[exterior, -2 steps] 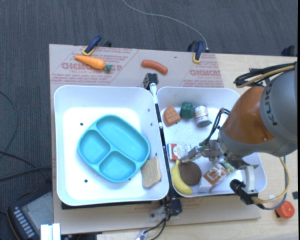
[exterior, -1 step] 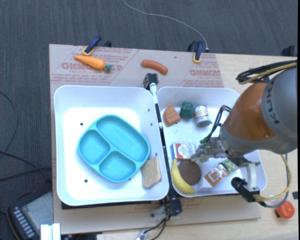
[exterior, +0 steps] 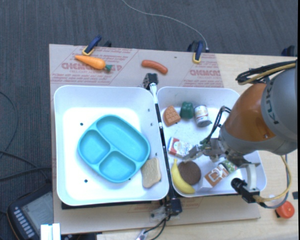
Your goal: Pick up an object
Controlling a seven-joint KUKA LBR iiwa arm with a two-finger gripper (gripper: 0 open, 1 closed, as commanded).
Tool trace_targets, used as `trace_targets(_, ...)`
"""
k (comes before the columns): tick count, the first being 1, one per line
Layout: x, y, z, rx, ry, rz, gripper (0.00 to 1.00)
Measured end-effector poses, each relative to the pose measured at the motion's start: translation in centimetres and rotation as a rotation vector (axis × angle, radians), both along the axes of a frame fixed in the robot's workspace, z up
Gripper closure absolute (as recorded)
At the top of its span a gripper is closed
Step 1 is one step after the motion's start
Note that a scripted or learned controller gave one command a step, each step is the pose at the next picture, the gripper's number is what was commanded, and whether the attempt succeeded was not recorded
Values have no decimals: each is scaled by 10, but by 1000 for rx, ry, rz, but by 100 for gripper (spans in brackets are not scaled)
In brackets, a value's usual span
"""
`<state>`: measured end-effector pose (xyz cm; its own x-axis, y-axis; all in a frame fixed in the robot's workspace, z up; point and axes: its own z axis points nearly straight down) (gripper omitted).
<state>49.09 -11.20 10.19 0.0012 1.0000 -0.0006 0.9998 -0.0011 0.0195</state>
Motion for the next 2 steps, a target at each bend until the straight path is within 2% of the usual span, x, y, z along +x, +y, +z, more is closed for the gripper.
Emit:
trace_targets(1, -4, 16, -14, -6, 7, 0, 0)
trace_targets(2, -3, 16, -3, -4, 6, -1, 100)
